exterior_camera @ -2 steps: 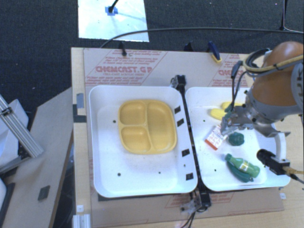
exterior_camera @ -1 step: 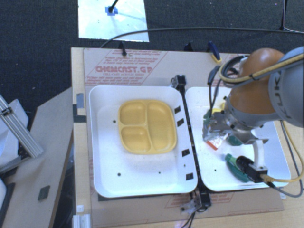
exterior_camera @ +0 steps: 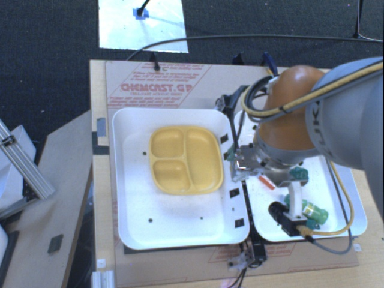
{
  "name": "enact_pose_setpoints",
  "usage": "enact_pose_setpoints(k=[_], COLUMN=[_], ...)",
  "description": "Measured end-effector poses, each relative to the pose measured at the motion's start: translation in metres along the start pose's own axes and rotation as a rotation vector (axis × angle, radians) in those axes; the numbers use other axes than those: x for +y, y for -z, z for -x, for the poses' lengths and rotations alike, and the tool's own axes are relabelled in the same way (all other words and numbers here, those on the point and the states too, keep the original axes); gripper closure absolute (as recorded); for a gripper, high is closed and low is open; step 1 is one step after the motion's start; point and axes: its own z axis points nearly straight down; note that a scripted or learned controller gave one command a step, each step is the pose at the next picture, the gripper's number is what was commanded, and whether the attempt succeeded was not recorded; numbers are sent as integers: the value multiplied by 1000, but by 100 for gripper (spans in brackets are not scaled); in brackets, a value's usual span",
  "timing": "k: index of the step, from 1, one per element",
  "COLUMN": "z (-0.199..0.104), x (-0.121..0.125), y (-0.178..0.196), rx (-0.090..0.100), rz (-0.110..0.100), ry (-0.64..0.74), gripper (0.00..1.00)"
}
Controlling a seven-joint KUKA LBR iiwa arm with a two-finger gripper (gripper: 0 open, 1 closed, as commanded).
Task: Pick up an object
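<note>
Near the front right corner of the right bin: a light green bottle-shaped toy, lying on its side, likely the nearest candidate for picking. Just behind it, toward the bin's middle, a darker teal piece, partly covered by the arm. Between that and the bin's left wall, a small red sliver, too small to name.

Directly above these, toward the right bin's left edge: the end effector, tucked under the orange wrist; cannot tell whether spread or pressed together, and nothing visibly pinched.

In the middle of the left bin: a yellow divided plate, flat, well apart from the arm.

Risks, as a judgement: closing on bare bin floor between the small pieces; nudging the rounded green toy so that it rolls toward the wall; snagging the loose cable trailing across the front edge.

Count: two bins, one plate with three compartments, one green toy, one teal piece, one red sliver.
</note>
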Motion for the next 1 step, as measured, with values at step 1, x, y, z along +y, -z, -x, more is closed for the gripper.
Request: enact_pose_setpoints(k=[1], z=[-54], x=[-8], y=[-4], rx=[0], rz=[0], ry=[0], gripper=[100])
